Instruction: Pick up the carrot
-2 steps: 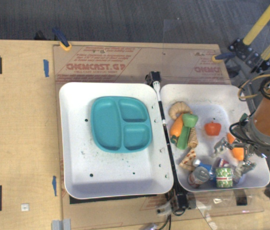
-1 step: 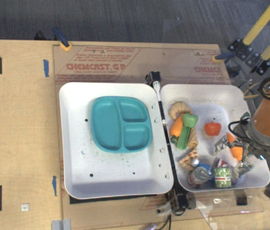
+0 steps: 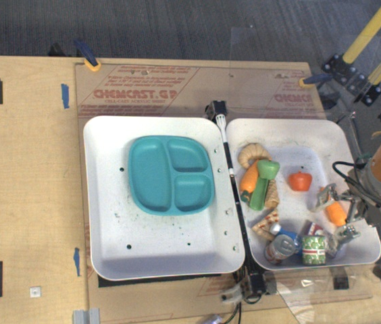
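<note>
Tool (image 3: 337, 213) around an orange piece (image 3: 336, 212)

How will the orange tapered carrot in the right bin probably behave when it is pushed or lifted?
The orange tapered carrot looks like smooth plastic: probably stiff, light, somewhat slippery. Its rounded body may roll if pushed, though the green object touching it could block that.

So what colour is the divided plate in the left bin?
Teal, a rounded, sectioned plastic plate, plain in the camera view.
</note>
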Controlling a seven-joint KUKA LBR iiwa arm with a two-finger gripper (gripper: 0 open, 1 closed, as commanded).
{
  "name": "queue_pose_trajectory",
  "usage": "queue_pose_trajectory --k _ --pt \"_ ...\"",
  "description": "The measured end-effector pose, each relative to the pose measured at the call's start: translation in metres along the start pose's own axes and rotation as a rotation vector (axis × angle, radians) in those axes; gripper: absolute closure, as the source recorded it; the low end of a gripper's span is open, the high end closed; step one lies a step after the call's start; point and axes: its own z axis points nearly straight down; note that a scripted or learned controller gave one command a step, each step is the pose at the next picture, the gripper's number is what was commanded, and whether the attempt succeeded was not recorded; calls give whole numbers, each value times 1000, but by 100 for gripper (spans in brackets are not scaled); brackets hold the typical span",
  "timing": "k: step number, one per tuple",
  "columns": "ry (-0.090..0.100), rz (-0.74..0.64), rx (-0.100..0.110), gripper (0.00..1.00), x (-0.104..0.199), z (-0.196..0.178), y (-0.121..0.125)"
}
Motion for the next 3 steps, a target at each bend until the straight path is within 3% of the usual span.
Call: queue_pose_trajectory --k 1,2,3 --pt "-11 63 12 0 -96 -3 -23" --pt "-15 -53 11 0 -81 -3 -17" --pt "-11 -360 10 0 -50 -2 -12"
